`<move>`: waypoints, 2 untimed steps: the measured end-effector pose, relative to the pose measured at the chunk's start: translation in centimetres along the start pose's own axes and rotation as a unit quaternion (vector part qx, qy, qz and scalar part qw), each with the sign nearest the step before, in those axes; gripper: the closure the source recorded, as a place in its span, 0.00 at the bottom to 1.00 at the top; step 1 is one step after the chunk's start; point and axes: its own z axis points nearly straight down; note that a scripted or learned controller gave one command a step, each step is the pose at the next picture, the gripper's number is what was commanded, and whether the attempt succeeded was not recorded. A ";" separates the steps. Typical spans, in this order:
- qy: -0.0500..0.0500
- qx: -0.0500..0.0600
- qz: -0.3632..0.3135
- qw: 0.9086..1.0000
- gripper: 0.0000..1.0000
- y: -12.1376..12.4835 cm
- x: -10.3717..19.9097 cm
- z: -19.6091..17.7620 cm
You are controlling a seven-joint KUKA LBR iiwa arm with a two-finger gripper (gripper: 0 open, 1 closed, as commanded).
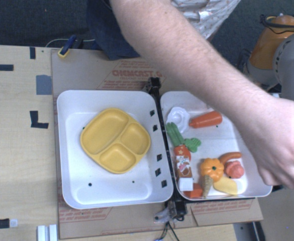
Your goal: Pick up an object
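Here, you had a person's bare arm (187, 49) crossing the view from the top, its hand (275, 144) over the right bin's (207, 98) far right rim; you could not tell whether that hand was clenched or loose. The right bin held toy food: a carrot (206, 119), a green piece (178, 136), a small bottle (183, 163), a pumpkin (212, 168), a sausage (229, 156), a red piece (235, 170) and a yellow piece (226, 186). In the left bin (66, 134) lay a yellow divided plate (115, 140).
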 end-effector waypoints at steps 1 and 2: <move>0.000 -0.001 0.000 1.000 0.00 -11.3 1.6 -3.2; -0.007 -0.013 0.001 1.000 0.00 -17.3 -0.5 5.1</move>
